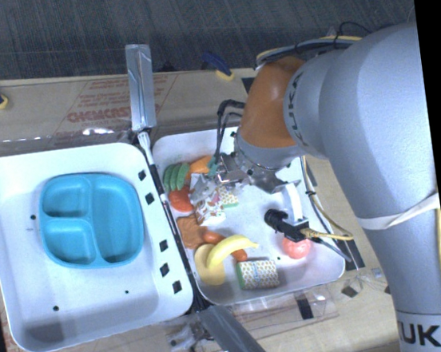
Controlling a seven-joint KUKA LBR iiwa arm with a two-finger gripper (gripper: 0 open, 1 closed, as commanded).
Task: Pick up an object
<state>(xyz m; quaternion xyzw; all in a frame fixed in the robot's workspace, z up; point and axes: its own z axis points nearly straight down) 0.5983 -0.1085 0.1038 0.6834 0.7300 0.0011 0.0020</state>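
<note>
Reaching in: grey arm from the right, its orange band above the upper half of the right bin.
Gripper: gripper low over the upper-middle of the right bin, pointing toward the wall shared with the left bin.
Gripper state: cannot tell; the wrist and the clutter below hide whether it is released or clenched, and no item is seen grasped.
Task item, nearest: crumpled printed packet, pale with multicoloured specks, lying on the bin floor just below and slightly left of the gripper; whether they touch cannot be told.
Item 2: green striped piece, upper-left corner of the right bin, left of the gripper.
Item 3: orange piece, beside the green one, close to the gripper's upper left.
Item 4: red-orange piece, against the left wall, touching the packet's left edge.
Item 5: brownish-orange lump, below the packet.
Item 6: banana, curved, lower-left part of the bin, well below the gripper.
Item 7: patterned cylinder, on its side, near the bottom wall, just right of the banana's lower end.
Item 8: pink-red round piece, lower right, apart from the gripper.
Left bin: holds a blue divided plate, flat, in its upper half.
Surface: cardboard-brown with red print, carrying both bins side by side.
</note>
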